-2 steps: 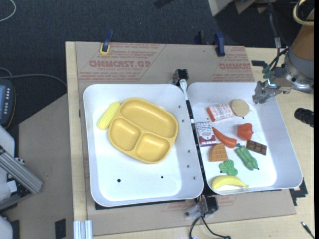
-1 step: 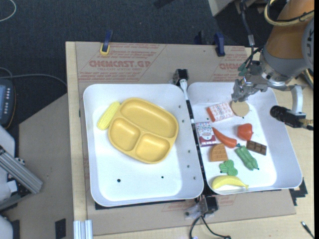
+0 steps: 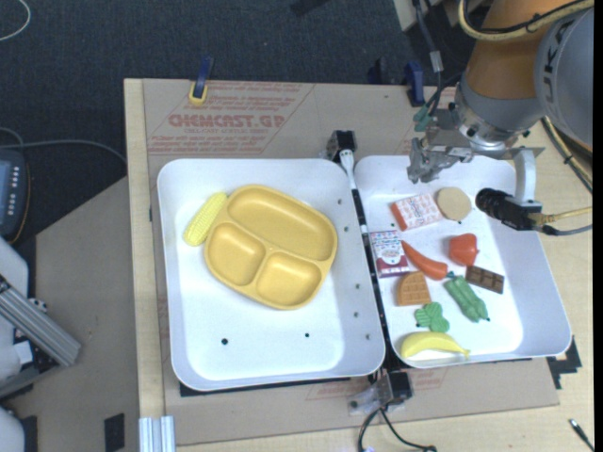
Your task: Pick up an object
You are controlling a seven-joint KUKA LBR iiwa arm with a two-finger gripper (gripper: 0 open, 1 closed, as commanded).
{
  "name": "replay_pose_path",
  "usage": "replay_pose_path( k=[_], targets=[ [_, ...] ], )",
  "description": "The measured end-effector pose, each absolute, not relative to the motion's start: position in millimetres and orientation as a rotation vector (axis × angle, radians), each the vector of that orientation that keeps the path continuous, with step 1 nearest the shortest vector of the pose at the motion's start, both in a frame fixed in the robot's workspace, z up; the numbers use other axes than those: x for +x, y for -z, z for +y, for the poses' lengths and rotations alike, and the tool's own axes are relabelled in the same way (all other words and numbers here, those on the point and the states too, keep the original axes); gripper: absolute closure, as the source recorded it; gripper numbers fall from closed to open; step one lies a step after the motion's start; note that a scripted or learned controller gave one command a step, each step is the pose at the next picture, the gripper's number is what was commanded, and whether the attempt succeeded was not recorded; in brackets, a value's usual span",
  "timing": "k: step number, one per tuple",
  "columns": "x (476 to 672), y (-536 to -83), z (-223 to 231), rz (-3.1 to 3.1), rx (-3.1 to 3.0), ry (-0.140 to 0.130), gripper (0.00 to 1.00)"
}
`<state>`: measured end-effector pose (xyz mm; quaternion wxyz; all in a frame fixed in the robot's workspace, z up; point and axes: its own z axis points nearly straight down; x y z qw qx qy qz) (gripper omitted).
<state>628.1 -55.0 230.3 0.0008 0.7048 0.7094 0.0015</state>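
Pincer (image 3: 426, 169) state unclear, over right bin (image 3: 537, 281) | 1 yellow tray (image 3: 268, 245) | 1 corn (image 3: 204, 217) | 1 banana (image 3: 431, 346)

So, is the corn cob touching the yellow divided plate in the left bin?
Touching. In the camera view, the corn cob lies against the upper-left rim of the yellow divided plate, with no white bin floor visible between them.
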Motion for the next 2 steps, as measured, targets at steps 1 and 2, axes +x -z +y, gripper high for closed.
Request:
replay_pose_path(
  k=[1,2],
  targets=[
    [646.3,-224,4,2.226,2.214,-0.005,1.00],
    [653.3,-234,-12,2.219,2.220,-0.003,1.00]
  ],
)
